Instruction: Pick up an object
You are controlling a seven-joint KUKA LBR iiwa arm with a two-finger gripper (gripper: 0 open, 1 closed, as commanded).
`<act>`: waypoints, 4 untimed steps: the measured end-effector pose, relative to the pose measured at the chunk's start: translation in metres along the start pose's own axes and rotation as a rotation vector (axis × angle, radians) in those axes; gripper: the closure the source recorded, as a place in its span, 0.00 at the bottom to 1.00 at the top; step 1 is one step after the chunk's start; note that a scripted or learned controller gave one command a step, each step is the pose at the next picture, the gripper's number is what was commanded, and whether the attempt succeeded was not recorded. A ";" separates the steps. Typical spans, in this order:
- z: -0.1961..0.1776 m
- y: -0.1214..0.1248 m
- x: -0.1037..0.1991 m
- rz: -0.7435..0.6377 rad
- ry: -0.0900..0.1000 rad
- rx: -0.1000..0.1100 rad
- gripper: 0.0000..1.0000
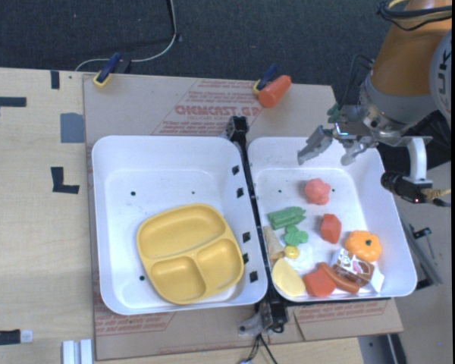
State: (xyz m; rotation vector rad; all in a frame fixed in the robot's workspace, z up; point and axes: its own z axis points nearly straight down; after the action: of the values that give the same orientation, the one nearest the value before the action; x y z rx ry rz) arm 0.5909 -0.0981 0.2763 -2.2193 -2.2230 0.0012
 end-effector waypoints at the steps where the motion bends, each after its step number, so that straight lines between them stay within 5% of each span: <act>1: 0.084 -0.014 -0.064 0.007 -0.001 0.010 0.00; 2: 0.192 0.001 -0.069 0.001 -0.001 0.001 0.00; 3: 0.189 -0.063 -0.092 0.004 -0.003 -0.006 0.00; 4: 0.191 0.047 -0.042 -0.008 0.000 -0.010 0.00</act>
State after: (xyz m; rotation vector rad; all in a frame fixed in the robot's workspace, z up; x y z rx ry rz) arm 0.6377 -0.1396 0.0857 -2.2158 -2.2363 -0.0099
